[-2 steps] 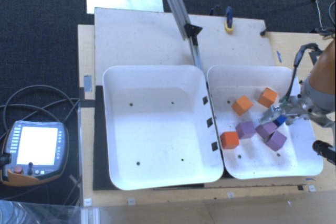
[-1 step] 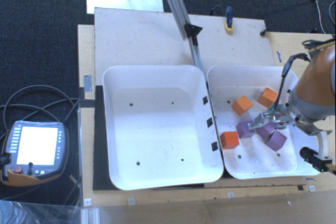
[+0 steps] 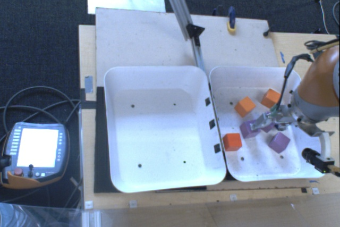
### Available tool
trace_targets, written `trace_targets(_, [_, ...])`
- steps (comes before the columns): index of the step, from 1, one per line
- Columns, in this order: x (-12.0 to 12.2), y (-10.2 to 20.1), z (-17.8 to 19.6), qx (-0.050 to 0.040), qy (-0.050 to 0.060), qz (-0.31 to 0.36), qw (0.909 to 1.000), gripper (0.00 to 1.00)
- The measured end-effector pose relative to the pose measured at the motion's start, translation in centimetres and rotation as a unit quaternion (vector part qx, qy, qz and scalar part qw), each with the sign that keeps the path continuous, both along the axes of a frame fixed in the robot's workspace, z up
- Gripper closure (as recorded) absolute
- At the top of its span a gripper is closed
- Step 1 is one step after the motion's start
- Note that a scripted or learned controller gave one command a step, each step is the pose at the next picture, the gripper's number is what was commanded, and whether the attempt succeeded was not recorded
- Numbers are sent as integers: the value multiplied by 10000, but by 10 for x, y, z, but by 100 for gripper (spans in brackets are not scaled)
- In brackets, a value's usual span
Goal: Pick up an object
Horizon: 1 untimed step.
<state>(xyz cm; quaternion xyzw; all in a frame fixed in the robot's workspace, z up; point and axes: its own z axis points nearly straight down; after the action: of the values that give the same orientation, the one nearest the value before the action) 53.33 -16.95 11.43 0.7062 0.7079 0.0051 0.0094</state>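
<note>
Two shallow white bins side by side on the bench. Right bin holding three orange cubes: one upper middle, one further right, one lower left by the divider. Also two purple cubes: one at centre, one lower right. End effector reaching in from the right, low over the centre purple cube, touching or just above it; open or closed impossible to tell. Left bin bare white. Teach pendant on the floor at far left.
</note>
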Motion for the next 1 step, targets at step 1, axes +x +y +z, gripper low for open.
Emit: trace_targets(1, [1, 1, 9, 6, -7, 11, 10000, 100])
